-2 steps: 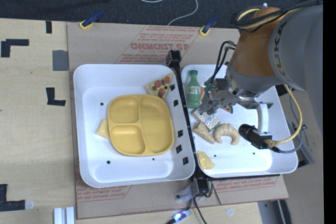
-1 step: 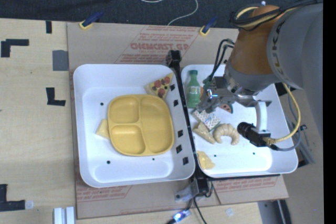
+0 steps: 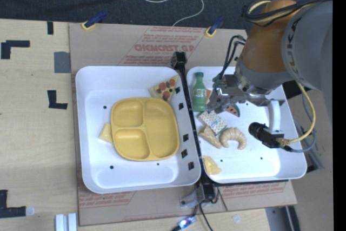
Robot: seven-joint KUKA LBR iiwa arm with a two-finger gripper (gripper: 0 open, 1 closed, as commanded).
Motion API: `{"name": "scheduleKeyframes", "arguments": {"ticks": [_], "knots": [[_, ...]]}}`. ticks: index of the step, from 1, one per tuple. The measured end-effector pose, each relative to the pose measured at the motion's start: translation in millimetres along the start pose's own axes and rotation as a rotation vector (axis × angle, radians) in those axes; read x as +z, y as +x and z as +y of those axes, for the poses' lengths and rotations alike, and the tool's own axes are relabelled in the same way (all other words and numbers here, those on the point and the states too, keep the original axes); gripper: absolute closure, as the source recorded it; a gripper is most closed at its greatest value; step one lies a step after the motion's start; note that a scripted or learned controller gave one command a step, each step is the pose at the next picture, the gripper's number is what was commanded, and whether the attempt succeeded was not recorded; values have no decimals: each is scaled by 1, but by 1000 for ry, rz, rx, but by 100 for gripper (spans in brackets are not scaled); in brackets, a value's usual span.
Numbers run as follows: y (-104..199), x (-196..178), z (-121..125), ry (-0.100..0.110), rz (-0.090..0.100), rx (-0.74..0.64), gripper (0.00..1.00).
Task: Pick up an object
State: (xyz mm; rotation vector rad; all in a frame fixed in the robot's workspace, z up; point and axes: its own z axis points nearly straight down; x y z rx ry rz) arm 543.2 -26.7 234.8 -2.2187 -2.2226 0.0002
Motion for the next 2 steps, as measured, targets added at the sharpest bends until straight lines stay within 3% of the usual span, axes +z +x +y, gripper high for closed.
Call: {"name": "scheduleKeyframes", "arguments": {"ticks": [1,2], "knots": [[0,22,2,3,-2,2,100],[-6,16,7,1,-1,0,100]]}}
